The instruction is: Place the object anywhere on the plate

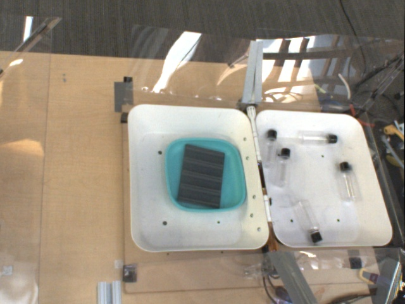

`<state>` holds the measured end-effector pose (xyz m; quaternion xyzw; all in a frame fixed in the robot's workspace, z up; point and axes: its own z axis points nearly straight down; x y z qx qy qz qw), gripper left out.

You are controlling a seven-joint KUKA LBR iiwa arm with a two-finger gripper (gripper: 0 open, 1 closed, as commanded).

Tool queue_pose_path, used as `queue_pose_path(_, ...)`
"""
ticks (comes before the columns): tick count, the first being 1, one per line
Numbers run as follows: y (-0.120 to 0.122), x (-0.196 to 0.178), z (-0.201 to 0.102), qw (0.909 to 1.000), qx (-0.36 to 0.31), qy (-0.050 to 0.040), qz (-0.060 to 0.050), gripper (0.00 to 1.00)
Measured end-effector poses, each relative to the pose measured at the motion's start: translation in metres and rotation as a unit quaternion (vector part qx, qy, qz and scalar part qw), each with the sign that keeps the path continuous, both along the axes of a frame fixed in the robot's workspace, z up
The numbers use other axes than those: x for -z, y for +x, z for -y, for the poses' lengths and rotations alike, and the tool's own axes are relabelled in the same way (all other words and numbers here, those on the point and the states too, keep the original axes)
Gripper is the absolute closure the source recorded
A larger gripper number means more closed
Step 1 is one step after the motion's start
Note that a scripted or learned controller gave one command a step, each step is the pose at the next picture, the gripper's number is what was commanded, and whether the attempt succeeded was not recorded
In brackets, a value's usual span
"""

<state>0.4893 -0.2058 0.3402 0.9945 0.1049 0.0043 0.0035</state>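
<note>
Across the right bin point(373, 227), several clear vials point(347, 183) with black caps are hard to make out: their glassy bodies nearly vanish against the white floor, so mostly the caps show where each one lies. They are scattered well apart from each other. At the lower right, metal struts point(292, 284) and cables point(380, 84) are cut off by the frame edge. Whether the jaws stand apart or together cannot be told from this view, nor how the block lies relative to them.

A dark ribbed block point(201, 176) lies flat on the teal plate point(235, 192), near its middle and turned slightly askew, with teal rim showing on all sides. The plate sits inside the left bin point(145, 227), roughly centred.

Both bins rest side by side, edges touching, on a pale wooden tabletop point(63, 170). A clear sheet point(190, 49) behind them throws bright window reflections. Beyond the tabletop runs a dark, ribbed carpet floor point(190, 2).
</note>
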Motion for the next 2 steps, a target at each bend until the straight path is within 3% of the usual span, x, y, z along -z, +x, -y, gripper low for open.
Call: queue_pose_path(2,0.0,-0.013,0.0,1.0,0.0,-0.0002,0.0,0.0)
